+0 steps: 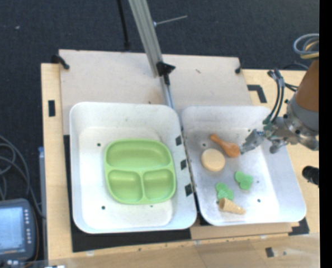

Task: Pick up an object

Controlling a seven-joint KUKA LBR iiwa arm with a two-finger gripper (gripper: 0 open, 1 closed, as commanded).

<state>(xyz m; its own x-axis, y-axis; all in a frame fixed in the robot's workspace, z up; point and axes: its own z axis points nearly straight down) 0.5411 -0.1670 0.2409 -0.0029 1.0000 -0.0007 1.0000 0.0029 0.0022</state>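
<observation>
Bench [54, 149] carries two white bins side by side. Left bin [88, 121] holds a green divided tray [139, 171] set near its centre; no loose item in it, so not a likely pick zone. Right bin [278, 188] holds the candidates, scattered apart, which should leave finger clearance around each: a tan round disc [213, 160] toward its left edge, an orange-brown spoon-like piece [225, 146] just behind the disc, two small green pieces [243, 180] mid-bin, and a tan cone [231, 206] by the front edge. Arm [308, 94] enters over the right edge. Gripper [254, 141] sits just right of the spoon piece, nothing visibly between the fingers; looks spread, though too blurred to say for sure.
</observation>
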